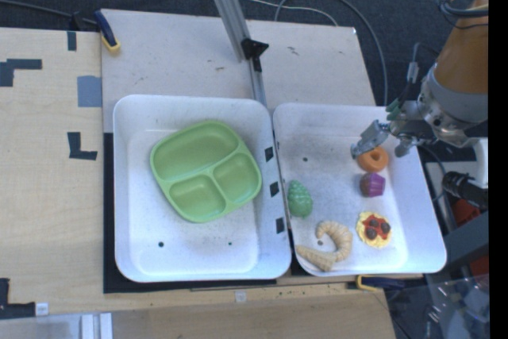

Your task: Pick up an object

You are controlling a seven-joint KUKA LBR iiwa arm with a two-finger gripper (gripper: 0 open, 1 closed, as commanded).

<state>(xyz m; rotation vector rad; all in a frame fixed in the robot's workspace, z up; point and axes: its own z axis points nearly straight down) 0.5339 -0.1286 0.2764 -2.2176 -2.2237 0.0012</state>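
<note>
Right bin [413, 246], near to far: a croissant [329, 244] and small pizza [375, 229] are lying nearest, then a green piece [299, 198] and purple piece [372, 185], then an orange doughnut [372, 160]. The pincer [382, 140] is hovering just above the doughnut; whether it is released or clenched cannot be told. A green divided plate [206, 169] is occupying the left bin [131, 194].

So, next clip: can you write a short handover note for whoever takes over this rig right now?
Gripper: over the right bin, just above the orange donut-shaped toy; nothing seen held.
Right bin also holds a purple toy, a yellow and red toy, a green toy and a tan croissant-like toy.
Left bin holds a green divided plate.
Done: approach only. Left: grasp and lift an object.
</note>
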